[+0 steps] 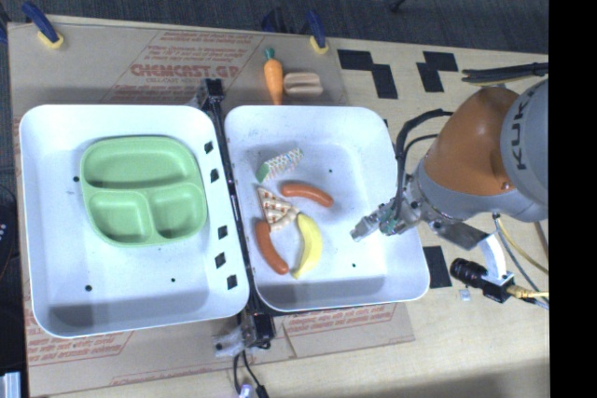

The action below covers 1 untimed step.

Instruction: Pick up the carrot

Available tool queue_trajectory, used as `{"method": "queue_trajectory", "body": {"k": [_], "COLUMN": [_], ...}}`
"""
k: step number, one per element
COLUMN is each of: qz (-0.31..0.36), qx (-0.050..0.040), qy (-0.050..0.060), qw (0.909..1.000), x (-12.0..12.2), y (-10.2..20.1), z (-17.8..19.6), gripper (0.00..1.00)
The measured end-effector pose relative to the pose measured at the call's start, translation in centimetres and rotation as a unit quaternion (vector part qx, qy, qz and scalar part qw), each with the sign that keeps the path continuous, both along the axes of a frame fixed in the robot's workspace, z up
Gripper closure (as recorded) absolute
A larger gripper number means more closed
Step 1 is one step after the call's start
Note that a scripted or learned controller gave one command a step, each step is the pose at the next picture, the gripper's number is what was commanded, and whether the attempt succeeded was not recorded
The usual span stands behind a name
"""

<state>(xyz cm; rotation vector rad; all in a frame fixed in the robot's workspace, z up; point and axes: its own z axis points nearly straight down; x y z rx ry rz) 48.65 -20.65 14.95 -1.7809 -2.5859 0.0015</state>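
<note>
The carrot (271,79), orange with a green top, lies on the cardboard behind the right bin (373,128), outside its far rim and pointing toward it. My gripper (366,227) hangs low over the right part of that bin, far from the carrot and nearer the front. Nothing shows in it. The orange-banded wrist (476,154) reaches in from the right.
A tan bun (302,85) lies just right of the carrot. In the right bin are a striped wedge (280,164), two sausages (307,193) (271,246), a pizza slice (273,205) and a banana (309,244). The left bin holds a green divided plate (144,188).
</note>
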Motion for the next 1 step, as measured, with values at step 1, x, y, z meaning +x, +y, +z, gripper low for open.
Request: {"method": "queue_trajectory", "body": {"k": [1], "qz": [0.015], "qx": [-0.0007], "qy": [-0.001], "qw": [0.9999], "x": [-0.96], "y": [-0.52], "z": [11.16], "gripper": [1.0]}}
